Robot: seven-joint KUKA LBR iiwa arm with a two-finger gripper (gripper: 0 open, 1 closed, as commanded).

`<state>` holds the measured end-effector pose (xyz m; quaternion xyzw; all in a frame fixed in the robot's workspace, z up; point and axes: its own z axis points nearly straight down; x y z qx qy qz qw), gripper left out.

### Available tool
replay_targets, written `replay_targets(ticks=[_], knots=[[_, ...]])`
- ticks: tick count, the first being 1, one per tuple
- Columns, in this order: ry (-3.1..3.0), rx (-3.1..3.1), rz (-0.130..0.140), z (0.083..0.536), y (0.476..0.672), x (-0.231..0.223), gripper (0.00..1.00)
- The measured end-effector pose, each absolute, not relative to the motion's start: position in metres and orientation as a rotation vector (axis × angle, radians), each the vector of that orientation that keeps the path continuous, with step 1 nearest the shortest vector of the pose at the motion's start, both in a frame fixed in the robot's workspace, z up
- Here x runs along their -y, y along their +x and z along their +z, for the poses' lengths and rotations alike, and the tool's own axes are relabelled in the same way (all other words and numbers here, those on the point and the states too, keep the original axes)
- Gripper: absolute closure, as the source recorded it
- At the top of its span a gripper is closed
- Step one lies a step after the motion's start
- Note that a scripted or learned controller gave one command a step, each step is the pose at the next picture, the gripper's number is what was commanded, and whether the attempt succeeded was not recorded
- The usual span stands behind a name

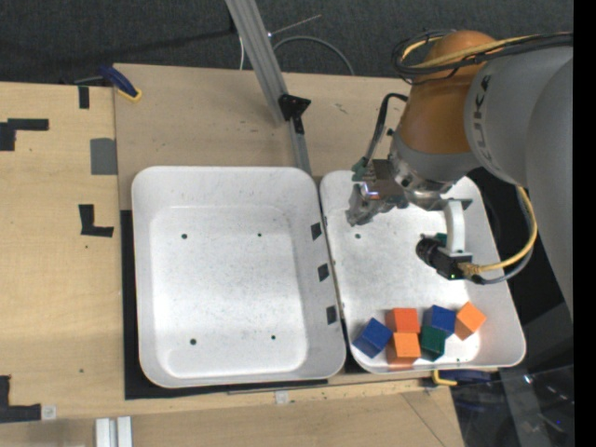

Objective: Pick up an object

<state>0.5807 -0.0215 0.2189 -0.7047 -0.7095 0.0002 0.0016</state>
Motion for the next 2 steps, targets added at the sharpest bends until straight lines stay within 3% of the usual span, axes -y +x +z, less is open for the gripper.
replay_targets(ticks=[2], knots=[[-2.211, 2.228, 0.002, 0.227, 0.566, -0.083, 1.0]])
